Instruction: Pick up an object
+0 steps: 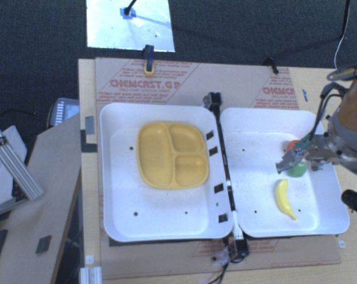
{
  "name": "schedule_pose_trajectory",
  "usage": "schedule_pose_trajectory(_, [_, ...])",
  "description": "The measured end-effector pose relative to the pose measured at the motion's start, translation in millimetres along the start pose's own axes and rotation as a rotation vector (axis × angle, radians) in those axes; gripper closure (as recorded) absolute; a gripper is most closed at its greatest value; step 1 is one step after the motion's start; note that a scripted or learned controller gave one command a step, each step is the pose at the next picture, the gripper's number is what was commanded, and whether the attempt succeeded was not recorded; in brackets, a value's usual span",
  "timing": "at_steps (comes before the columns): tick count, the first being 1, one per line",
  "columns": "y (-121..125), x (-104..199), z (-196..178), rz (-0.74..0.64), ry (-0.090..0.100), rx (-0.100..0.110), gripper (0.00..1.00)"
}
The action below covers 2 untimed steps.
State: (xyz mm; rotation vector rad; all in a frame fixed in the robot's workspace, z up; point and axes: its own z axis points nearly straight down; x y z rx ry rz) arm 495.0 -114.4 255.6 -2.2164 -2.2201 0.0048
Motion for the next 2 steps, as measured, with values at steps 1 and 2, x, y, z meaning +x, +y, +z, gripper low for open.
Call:
schedule_pose_trajectory(1, [2,0,-3,-0.002,-0.001,-0.008,0.00])
schedule_pose_trajectory(2, [-2,2,39,0.001,-0.001,-0.004,0.00])
